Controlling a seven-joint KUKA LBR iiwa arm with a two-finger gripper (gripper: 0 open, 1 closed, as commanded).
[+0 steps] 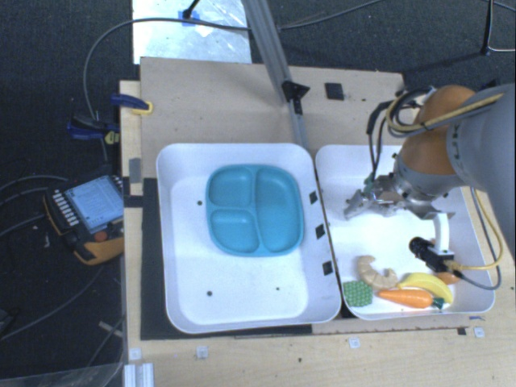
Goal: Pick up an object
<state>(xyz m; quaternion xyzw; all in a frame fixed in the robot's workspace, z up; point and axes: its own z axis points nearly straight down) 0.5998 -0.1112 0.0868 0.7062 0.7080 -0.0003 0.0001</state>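
My gripper [355,205] hangs over the upper middle of the right bin [343,168], pointing left, with the grey arm and its orange band [431,135] behind it. Along that bin's front edge lie a tan curved pastry-like piece [375,273], a green square piece [357,293], an orange carrot [405,298] and a yellow banana [427,282]. These lie well below the gripper in the view and apart from it. I see nothing held at the gripper's tip.
The left bin [181,289] holds a blue divided plate [254,210]. A grey pole [270,43] slants in above the bins. Clamps [121,103] and a handheld controller [89,216] lie off the bench at left. Cables loop near the wrist [383,127].
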